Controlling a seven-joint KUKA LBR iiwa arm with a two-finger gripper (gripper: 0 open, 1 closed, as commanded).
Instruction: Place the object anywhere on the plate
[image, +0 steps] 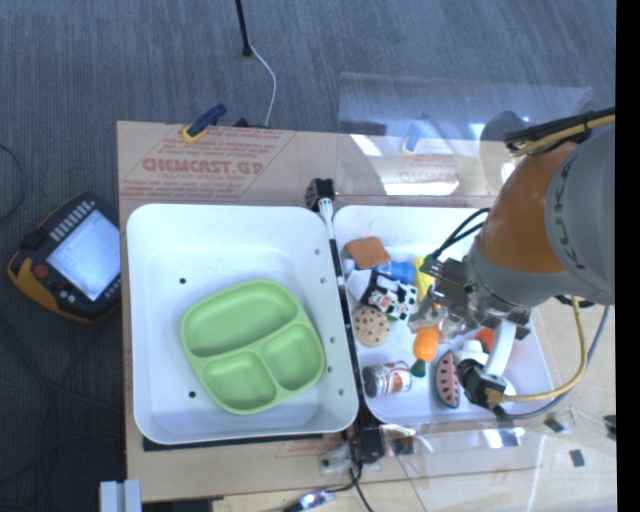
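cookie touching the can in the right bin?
Apart. The camera view shows a strip of white bin floor between the cookie and the can.

Arm enters from 3 o'clock, wrist bent down toward 7 o'clock; gripper low, fingers hidden from view.

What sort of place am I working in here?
Probably a robotics lab: two white bins sit on a board over grey carpet, a teach pendant lies on the floor, and toy food fills the right bin beside a green plate.
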